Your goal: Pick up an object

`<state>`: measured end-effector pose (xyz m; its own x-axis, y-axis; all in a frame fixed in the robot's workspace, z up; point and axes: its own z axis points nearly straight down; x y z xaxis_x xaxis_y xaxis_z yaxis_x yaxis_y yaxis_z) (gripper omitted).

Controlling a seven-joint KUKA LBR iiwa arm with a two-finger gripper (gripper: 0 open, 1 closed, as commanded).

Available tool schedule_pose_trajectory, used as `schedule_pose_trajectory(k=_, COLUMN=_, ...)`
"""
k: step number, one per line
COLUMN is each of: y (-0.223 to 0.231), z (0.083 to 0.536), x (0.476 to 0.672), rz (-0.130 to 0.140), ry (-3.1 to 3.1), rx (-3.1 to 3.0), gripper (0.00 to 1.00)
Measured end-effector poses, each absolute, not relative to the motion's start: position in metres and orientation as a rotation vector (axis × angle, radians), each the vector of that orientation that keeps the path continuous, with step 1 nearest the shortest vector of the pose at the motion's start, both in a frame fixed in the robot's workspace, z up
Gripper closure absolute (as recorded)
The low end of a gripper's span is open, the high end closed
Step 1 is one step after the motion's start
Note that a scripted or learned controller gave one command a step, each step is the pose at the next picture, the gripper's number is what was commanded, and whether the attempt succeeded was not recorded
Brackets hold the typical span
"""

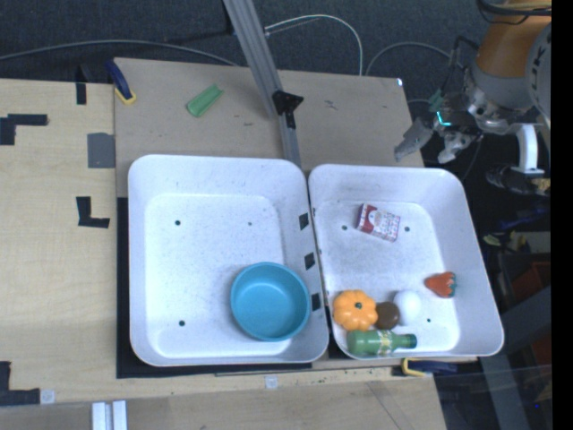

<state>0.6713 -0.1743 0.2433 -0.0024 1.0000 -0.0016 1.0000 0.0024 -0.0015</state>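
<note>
We see the gripper above the right bin's far corner; fingers' state we cannot tell; pumpkin, brown ball, white ball, bottle crowd the near edge; risk: clipping neighbours, missed grasp.

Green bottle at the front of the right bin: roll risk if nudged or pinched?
Probably yes. The green bottle lies on its side and looks round, so a push may roll it. The bin wall and orange pumpkin crowd it, so finger room looks tight. Likely light.
</note>
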Motion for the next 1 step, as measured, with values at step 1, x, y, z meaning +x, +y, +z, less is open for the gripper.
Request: schedule_pose_trajectory(k=1, y=-0.1736, z=0.1783, x=0.6716, rz=-0.008, ry=2.228, rx=2.223, gripper=0.0)
